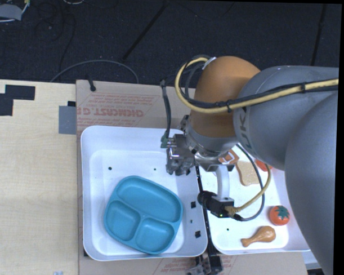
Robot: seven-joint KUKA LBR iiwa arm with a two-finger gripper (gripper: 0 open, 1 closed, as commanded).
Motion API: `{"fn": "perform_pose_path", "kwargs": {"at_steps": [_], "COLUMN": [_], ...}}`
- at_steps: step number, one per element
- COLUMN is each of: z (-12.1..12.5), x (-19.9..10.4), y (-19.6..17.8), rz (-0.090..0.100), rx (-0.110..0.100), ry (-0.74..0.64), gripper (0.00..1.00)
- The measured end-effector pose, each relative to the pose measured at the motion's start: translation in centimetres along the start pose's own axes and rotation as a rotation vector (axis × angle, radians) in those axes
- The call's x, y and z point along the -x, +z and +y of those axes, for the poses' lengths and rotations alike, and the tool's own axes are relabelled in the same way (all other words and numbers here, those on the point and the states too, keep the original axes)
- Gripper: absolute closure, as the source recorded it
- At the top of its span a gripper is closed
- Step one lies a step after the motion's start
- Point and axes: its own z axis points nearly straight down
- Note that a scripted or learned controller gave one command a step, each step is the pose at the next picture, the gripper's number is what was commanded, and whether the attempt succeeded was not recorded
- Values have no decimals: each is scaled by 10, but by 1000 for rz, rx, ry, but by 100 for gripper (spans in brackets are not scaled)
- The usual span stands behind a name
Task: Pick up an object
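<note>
Where bins (95, 159) sit — pale wooden bench (29, 180).

Blue divided plate (143, 215) in a white bin (95, 176) (tan drumstick (258, 237), orange-red tomato (279, 215) alongside).

Left bin (95, 159): blue tray (143, 214) fills lower floor; back strip open. Right bin (281, 245): arm (285, 127) overhangs most, tomato (279, 215) and drumstick (258, 237) apparently reachable.
</note>
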Motion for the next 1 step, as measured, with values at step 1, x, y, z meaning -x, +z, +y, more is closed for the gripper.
{"fn": "perform_pose_path", "kwargs": {"at_steps": [1], "z": [0], "x": [1], "y": [0], "rz": [-1], "rx": [-1], "ry": [0], "gripper": [0]}}
